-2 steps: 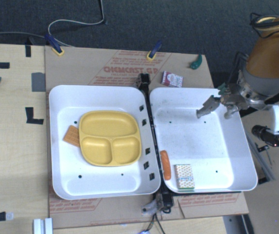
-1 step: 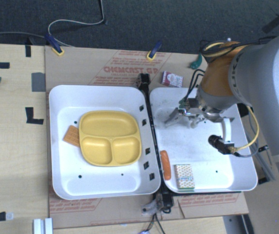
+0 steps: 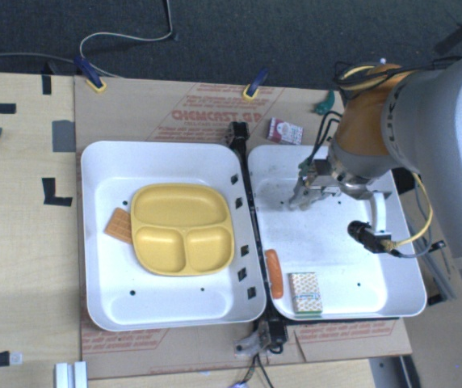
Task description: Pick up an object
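The orange carrot-like piece (image 3: 274, 272) lies along the left wall of the right bin (image 3: 413, 297), near its front corner, with a small green-and-white box (image 3: 304, 292) just beside it on the right; either would serve as the object to pick up. The gripper (image 3: 302, 198) hangs over the bare upper-left part of the same bin, well apart from both items, and nothing sits between its fingers; how the jaws stand I cannot tell, since the fingertips blur together against the white floor. To do this step well, the arm would probably need to travel toward the front of the bin and come down squarely over one item. The box looks the easier target because it lies flat with open floor on its right and rear sides, whereas the carrot hugs the wall and leaves little room for a finger on that side. The left bin (image 3: 98, 164) holds a yellow divided tray (image 3: 184, 226) with a tan cracker-like piece (image 3: 119, 226) tucked at its left edge. Both bins rest on a sheet of printed cardboard (image 3: 182, 107) clamped at the back, on a pale wooden bench (image 3: 13, 241). A small red-and-white packet (image 3: 283, 131) lies on the cardboard behind the right bin, and dark carpet (image 3: 296, 14) runs beyond.
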Robot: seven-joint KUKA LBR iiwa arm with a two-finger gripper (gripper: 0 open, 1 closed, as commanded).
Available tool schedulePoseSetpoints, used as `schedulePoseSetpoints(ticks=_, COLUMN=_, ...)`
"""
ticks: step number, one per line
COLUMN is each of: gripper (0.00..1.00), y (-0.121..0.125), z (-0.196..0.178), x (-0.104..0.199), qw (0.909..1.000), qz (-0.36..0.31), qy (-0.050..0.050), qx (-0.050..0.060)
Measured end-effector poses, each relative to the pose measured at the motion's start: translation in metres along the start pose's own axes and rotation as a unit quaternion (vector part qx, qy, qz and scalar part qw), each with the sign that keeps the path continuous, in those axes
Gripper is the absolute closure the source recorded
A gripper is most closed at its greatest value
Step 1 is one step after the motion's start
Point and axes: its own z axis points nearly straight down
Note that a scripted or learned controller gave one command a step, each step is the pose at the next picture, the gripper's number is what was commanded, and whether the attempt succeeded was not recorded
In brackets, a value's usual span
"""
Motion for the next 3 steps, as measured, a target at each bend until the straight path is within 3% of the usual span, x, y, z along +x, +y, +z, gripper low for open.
schedulePoseSetpoints(ticks=3, gripper=1.00, y=-0.001, z=-0.027, x=0.001, qw=1.0000, qz=-0.001, qy=0.001, qx=0.002)
